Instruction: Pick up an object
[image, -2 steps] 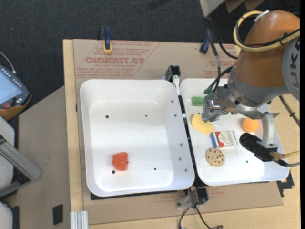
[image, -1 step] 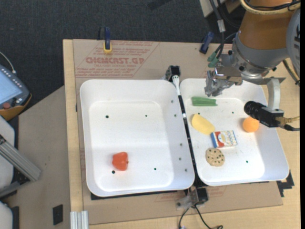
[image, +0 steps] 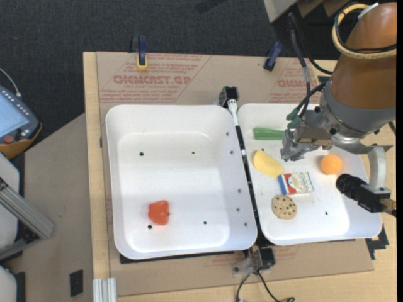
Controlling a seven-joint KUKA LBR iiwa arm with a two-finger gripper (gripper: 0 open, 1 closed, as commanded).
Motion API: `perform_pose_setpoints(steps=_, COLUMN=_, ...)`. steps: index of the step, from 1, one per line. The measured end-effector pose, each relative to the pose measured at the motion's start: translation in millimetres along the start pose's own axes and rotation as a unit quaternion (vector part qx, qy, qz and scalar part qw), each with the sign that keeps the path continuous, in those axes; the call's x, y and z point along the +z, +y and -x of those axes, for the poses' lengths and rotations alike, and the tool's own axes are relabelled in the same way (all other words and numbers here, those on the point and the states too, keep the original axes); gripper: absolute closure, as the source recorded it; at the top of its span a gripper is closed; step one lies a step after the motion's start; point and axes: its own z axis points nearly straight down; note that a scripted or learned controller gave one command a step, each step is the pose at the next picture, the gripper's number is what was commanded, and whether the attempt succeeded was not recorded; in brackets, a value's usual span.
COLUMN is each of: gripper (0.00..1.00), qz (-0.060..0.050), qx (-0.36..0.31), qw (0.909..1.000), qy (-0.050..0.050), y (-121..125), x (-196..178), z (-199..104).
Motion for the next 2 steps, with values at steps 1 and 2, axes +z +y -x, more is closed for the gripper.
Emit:
perform_pose_setpoints(steps=1, gripper=1.00, qz=0.005, qx=-0.005, qw=1.0000, qy=0.001, y=-13.5, x=-28.5, z=-51.5)
perform_pose_setpoints(steps=2, gripper=1.00, qz=0.011, qx=-0.004, qw=0.9999, qy=0.002, y=-13.4, x=-142.1, z=-81.4)
